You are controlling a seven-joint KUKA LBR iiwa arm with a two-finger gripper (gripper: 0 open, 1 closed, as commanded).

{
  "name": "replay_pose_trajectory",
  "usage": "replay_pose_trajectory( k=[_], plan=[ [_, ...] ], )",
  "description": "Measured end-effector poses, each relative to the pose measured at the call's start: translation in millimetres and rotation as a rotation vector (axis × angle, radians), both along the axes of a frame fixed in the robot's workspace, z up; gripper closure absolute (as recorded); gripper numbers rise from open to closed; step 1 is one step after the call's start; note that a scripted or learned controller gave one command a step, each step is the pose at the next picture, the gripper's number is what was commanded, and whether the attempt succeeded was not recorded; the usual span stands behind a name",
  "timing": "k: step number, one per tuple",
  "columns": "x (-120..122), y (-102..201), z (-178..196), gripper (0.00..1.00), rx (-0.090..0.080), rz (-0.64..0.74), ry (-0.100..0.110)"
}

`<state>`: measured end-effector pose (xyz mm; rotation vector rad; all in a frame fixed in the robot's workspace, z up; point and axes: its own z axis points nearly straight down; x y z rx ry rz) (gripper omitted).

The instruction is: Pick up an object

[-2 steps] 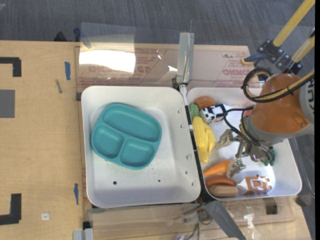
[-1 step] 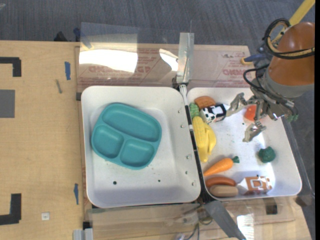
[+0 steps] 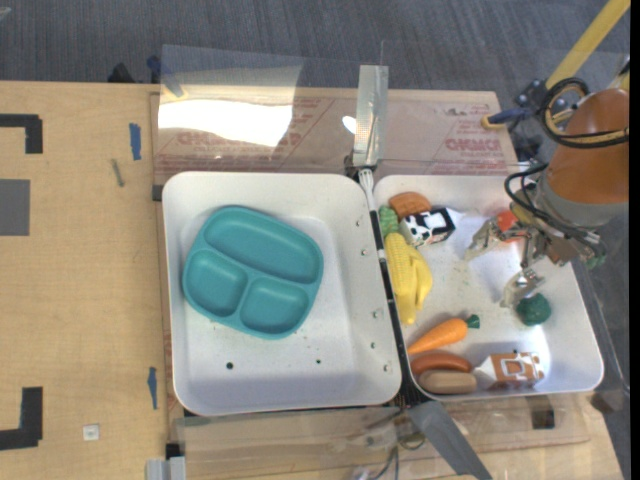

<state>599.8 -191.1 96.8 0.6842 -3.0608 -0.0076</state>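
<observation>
My gripper [image 3: 498, 270] hangs low in the right bin [image 3: 590, 353], under the arm's orange band [image 3: 592, 148]. Its fingers are spread open, with only bare bin floor between them. A green toy [image 3: 534, 310] lies just right of the lower fingertip [image 3: 518, 290]. To the left of the gripper lie a black-and-white cow [image 3: 430, 226], an orange piece [image 3: 408, 205] and a yellow corn cob [image 3: 408, 268]. Nearer the front lie a carrot [image 3: 440, 333], a brown sausage [image 3: 445, 373] and an orange-and-white toy [image 3: 515, 368].
The left bin [image 3: 190, 368] holds a teal divided plate [image 3: 252, 270]. A raised divider [image 3: 385, 268] separates the two bins. A clear panel and a metal post [image 3: 370, 113] stand behind them. Cardboard bench surface [image 3: 70, 268] extends to the left.
</observation>
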Motion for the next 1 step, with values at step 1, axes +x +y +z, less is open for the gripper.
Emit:
replay_pose_trajectory(
  k=[1],
  plan=[
    [-66.7, -32.7, -8.9, 0.0, -0.004, -0.088, -0.017]
  ],
)
